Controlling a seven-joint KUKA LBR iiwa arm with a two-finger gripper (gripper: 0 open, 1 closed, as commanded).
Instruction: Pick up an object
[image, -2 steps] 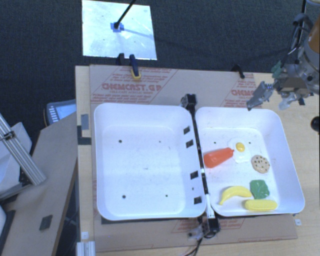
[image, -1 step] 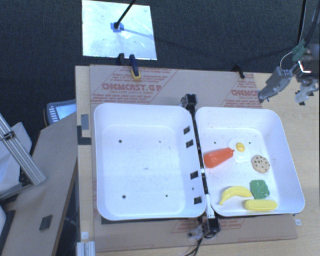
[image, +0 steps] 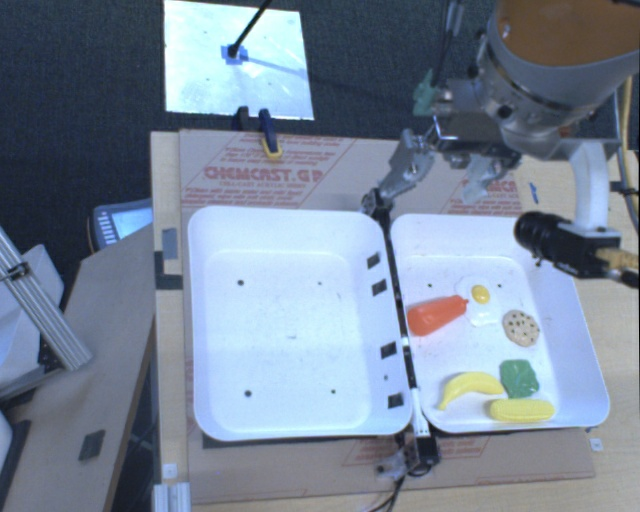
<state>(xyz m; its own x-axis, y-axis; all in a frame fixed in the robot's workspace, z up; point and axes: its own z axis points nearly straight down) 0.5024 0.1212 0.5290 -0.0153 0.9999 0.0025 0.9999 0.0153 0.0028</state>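
Observation:
The right bin (image: 560, 300) holds several toy foods. An orange carrot (image: 437, 315) lies at its left side, beside a fried egg (image: 478, 297). A cookie (image: 520, 327) is to the right of the carrot. Along the front lie a banana (image: 470, 387), a green piece (image: 519, 376) and a yellow corn cob (image: 521, 409). My gripper (image: 428, 192) hangs above the back edge of the right bin, well apart from the foods. It is open, its fingers (image: 398, 180) spread wide with nothing between them.
The left bin (image: 290, 225) sits beside the right one, joined by a black-clipped divider (image: 400, 330). A black device (image: 560, 240) juts in over the right bin's far right rim. A metal plate (image: 238, 60) and a yellow clamp (image: 270, 142) lie behind the bins.

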